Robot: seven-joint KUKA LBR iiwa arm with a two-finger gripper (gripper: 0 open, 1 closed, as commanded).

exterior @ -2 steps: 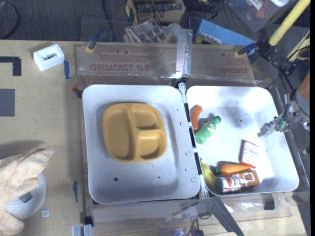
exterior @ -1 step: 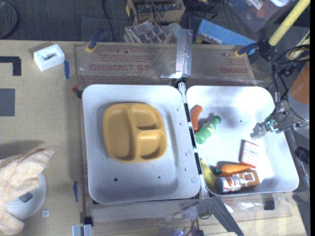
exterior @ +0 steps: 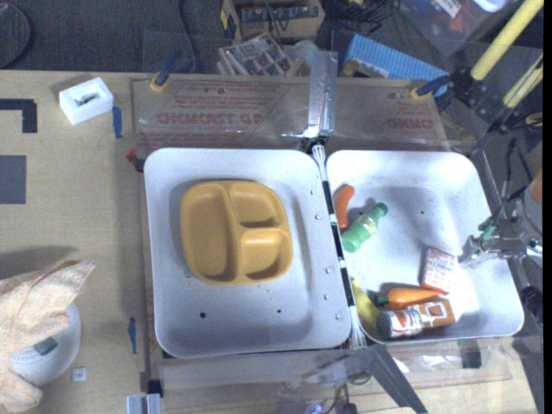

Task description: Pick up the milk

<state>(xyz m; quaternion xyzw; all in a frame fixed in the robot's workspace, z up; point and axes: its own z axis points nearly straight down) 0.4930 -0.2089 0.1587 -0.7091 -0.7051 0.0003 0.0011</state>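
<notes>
Cardboard makes up the task's thing: a small rectangular milk carton, pale with reddish-pink print, flat-faced and matte, lying on its broad side on the floor of the right-hand shallow white plastic bin. Its long axis runs up and down the view, leaning slightly, and which end is the top is too blurred to read. The metal two-finger gripper sits at the bin's right wall; how wide the jaws stand cannot be told, since the tool is small and dim there. The carton lies just left of the jaws and a little toward the near rim, close to them but not between them. Farther to the near side of the jaws lie a tapered orange carrot and, touching it, a glossy brown bottle with an orange-and-white label, both on their sides. A curved yellow banana is tucked against the bin's left wall. Well left of the jaws, a translucent green plastic bottle with a yellow label lies slanted beside a smooth orange-red pepper-like piece. In the left-hand white bin, far across from the jaws, a rounded mustard-yellow plastic tray with three compartments rests flat.
</notes>
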